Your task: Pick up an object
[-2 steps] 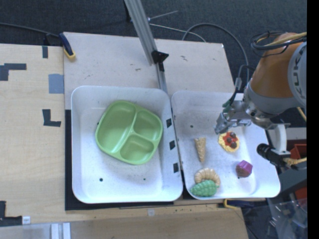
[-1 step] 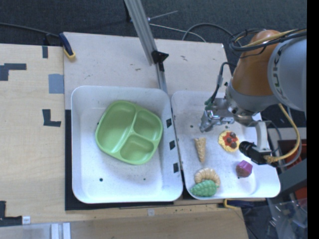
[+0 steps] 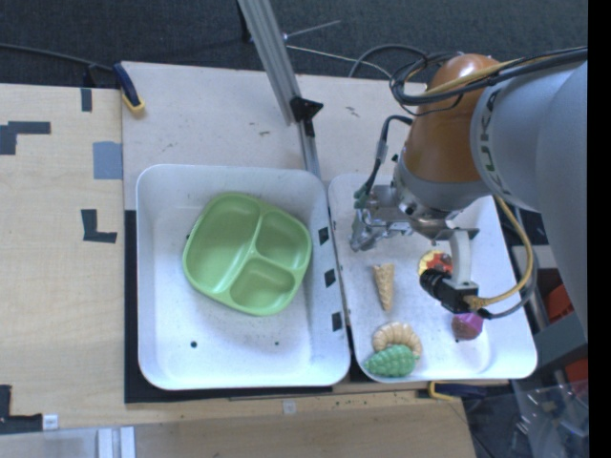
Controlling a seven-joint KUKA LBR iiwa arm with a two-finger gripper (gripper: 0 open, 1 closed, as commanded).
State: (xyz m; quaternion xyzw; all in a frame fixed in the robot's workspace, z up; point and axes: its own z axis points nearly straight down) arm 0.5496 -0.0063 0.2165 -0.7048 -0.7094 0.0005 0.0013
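Pale wooden bench point(image 3: 57, 284) under even light; dark carpet point(image 3: 115, 12) beyond it, crossed by thin cables point(image 3: 315, 55).

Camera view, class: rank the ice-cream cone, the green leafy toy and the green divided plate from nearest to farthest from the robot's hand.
Measured from the hand:
1. Ice-cream cone, just below the hand in the right bin.
2. Green divided plate, off to the left in the left bin.
3. Green leafy toy, at the right bin's near edge.
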